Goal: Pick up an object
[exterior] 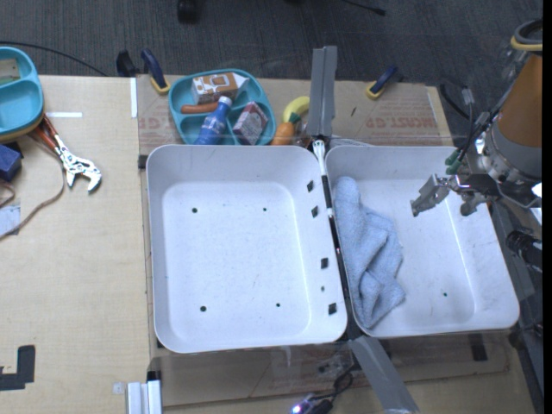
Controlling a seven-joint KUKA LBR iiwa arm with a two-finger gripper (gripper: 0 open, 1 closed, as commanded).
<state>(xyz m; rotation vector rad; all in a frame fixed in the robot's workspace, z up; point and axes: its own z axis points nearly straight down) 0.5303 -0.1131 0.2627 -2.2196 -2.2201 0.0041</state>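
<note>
A crumpled pale blue-grey towel [369, 253] lies in the right bin [466, 317], against its left wall. My gripper [447, 202] hangs over the upper right part of that bin, to the right of the towel and apart from it. Its two grey fingers [424, 200] stand spread, open, with nothing between them. The arm's orange band [524, 110] rises at the right edge.
The left bin [172, 317] sits beside the right one, with a grey divider post [323, 84] between them at the back. Behind the bins stands a teal tray [185, 123] of small items, next to a yellow and orange toy [293, 115]. A wrench [78, 169] lies far left.
</note>
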